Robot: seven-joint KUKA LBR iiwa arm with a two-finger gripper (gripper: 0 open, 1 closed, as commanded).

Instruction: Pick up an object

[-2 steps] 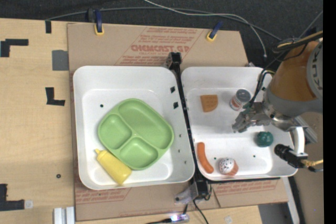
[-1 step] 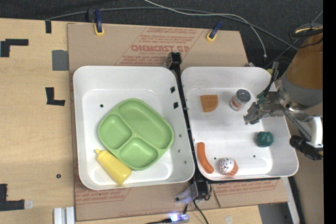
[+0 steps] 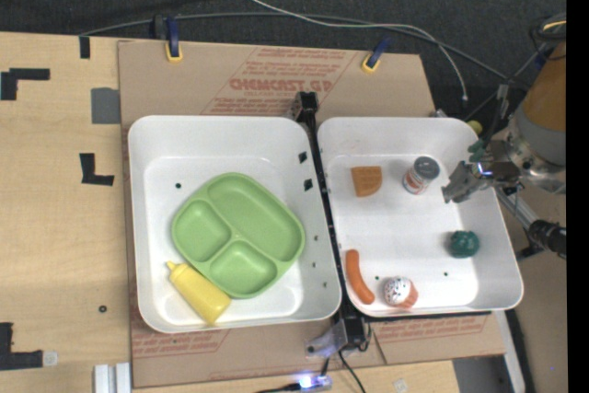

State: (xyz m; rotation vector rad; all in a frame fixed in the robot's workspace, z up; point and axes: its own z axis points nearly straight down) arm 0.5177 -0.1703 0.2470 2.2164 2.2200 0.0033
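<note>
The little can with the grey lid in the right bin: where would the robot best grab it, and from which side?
The can looks upright, lid up, so its round body is probably the part to grip, fingers coming straight down from above on opposite sides. There is bare bin floor around it; the orange block lies apart on its left. The gripper is beside it, at the right.

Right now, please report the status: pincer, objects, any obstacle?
Pincer at right bin's right edge, nothing seen between fingers. Can nearest, left of it; green ball below. Nothing blocking either.
</note>
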